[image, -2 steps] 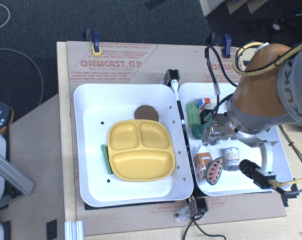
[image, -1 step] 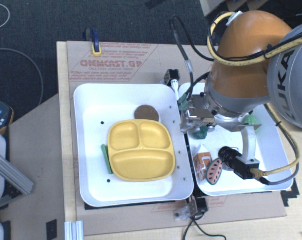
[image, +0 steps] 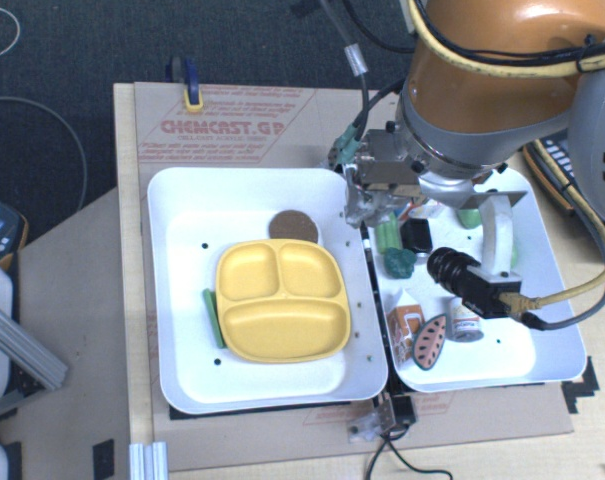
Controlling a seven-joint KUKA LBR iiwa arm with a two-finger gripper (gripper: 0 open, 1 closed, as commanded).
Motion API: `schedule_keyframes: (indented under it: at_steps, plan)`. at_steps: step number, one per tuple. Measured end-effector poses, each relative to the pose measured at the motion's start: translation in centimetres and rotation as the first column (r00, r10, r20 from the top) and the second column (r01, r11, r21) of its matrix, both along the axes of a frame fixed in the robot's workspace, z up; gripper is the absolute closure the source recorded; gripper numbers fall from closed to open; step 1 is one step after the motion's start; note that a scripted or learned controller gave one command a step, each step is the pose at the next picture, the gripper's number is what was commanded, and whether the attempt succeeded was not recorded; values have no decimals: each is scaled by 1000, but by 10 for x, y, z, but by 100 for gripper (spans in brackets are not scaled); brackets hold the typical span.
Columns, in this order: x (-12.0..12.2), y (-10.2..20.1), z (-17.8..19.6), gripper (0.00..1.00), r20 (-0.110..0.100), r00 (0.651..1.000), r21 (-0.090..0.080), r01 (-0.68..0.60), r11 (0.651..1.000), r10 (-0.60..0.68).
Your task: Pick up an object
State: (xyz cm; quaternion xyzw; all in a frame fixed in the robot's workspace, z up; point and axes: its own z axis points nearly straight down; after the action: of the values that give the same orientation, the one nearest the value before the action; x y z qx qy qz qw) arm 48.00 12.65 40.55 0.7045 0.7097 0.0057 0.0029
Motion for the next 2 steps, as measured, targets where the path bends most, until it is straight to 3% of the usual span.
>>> schedule_keyframes:
  at_steps: [1, 2]
  plan:
    - [-2, -4, -139, 100, -25, 1000, -7, 9, 1000, -9]
    - [0, 35, 17, 100, 6, 1000, 3, 0, 1000, 0]
